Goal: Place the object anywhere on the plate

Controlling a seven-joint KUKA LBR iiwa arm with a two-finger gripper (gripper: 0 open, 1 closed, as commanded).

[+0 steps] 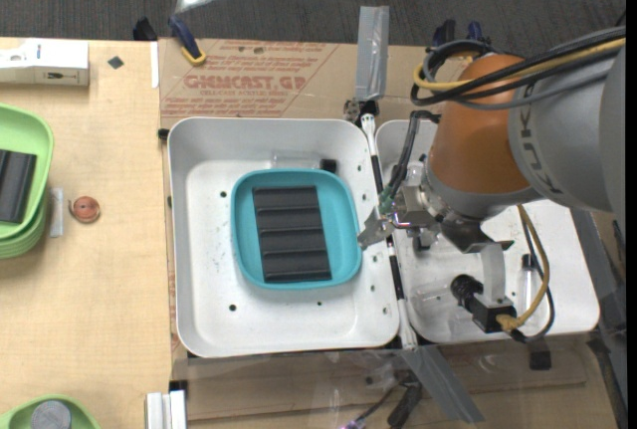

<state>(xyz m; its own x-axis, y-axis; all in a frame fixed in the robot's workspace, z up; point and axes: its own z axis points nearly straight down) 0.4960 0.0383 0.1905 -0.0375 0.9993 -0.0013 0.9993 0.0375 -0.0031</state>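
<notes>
— Bins: status?
— Left bin point(189, 248) contains a teal plate point(296, 228) bearing a dark ribbed block point(292, 234) at centre. Right bin point(567, 268) is largely covered by the arm point(498, 138).
— Gripper?
— Gripper point(398, 218) sits at the plate's 3 o'clock, over the bins' shared rim; finger state and contents cannot be determined.
— Surroundings?
— Cardboard point(249, 74) at 12 o'clock reads partly "CHEMCAST". Green tray point(30, 133) at 9 o'clock.

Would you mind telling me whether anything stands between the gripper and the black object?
Nothing visible does: the black object lies uncovered on the teal plate, with the gripper just right of it.
</notes>
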